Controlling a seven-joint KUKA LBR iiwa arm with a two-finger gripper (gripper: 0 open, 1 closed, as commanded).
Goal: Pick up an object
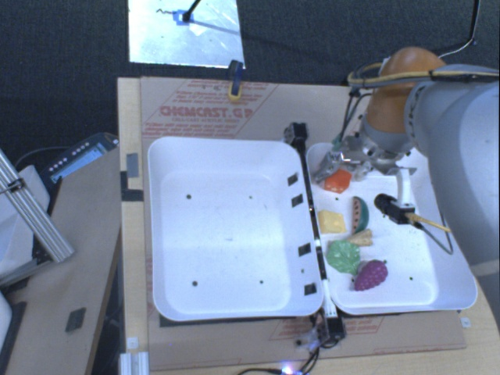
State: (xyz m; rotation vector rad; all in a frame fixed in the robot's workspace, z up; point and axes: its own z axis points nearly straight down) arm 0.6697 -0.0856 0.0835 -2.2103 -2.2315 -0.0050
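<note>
Arm (pixel 461 147) entered from the right and was bent down over the far end of the right bin (pixel 453 283), orange band (pixel 398 84) uppermost and wrist angled down and to the left. Gripper (pixel 337 167) sat low at the bin's far left corner, directly over the orange block (pixel 337 182) and touching or nearly touching its upper edge. Whether the gripper was spread or closed could not be told, nor whether the block was gripped. The block lay on the bin floor close to the divider between the bins. Nearer the camera in the same bin: melon slice (pixel 359 213), yellow wedge (pixel 332 222) just left of it, green leaf (pixel 342 255), purple grapes (pixel 371 274) touching the leaf's right side. Left bin (pixel 168 209) sat alongside on the worktop (pixel 195 104).
</note>
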